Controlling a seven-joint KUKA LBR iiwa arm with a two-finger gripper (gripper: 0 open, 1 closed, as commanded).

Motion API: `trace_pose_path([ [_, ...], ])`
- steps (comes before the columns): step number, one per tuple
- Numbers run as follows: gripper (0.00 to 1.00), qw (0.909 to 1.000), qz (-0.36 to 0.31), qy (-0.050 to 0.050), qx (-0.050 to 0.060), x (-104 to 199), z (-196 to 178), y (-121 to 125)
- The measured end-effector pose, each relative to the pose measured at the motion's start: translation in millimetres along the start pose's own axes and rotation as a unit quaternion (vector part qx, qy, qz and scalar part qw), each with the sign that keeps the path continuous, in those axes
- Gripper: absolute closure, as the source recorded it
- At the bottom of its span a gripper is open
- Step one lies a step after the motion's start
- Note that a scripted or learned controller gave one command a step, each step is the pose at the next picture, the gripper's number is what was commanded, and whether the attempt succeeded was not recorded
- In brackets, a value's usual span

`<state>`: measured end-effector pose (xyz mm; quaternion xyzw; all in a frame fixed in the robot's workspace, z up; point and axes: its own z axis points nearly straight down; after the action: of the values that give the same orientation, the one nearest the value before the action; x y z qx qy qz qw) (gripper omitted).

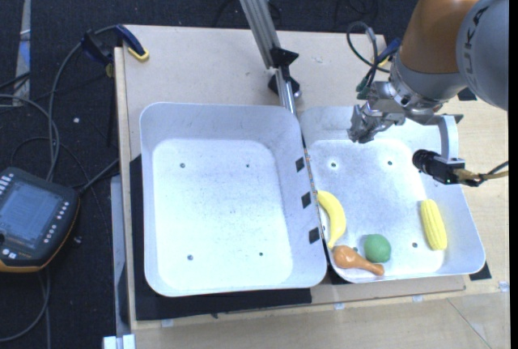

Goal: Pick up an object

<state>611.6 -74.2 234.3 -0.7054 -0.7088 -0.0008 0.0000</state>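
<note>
The grey arm with its orange band reaches over the right bin, and its tool hangs above that bin's far edge, near the corner closest to the left bin; whether the tool is clenched or released cannot be told from this angle, and nothing shows between its tips. Four things lie in the right bin, all toward its near side and well apart from the tool. A banana rests against the wall shared with the left bin. Just nearer than the banana lies an orange-brown drumstick-shaped toy, and a green round object sits just beside it, touching or nearly so. A yellow corn cob lies by the right bin's outer wall, apart from the rest. Both bins stand on a pale wooden counter. On the arm's grey casing above the right bin, part of a lettered brand mark shows, cut off at the edge and not fully readable. Left of the counter, on the dark floor, sits a handheld control pendant with a screen whose text is too small to read.
</note>
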Motion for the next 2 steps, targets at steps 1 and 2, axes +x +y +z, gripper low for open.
trace_pose_path([
  [1, 1.00, 1.0000, 0.000, 0.000, 0.001, 49, 9, 3],
  [2, 1.00, 1.0000, 0.000, 0.000, 0.000, 101, -1, 4],
])
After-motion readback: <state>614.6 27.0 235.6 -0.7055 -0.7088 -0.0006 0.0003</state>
